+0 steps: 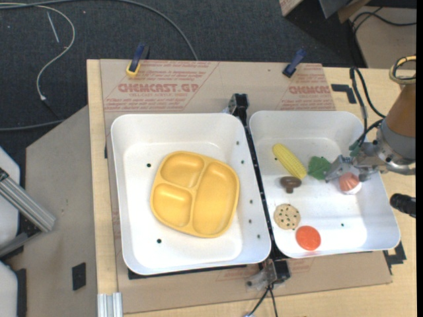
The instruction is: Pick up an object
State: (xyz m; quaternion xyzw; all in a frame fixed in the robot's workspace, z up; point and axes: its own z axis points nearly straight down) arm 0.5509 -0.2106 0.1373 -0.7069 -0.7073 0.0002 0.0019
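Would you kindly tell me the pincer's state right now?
Pincer: low over the right bin by a red-and-white object; open or shut cannot be told.

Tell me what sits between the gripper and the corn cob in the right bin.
The green toy lies between the gripper and the corn cob, roughly on the direct line. The small brown piece sits just below that line, near the cob.

The arm (402,121) shows an orange-brown band above a rounded grey wrist. Its end effector (348,170) is a small grey metal assembly. Dark cables run alongside the arm.
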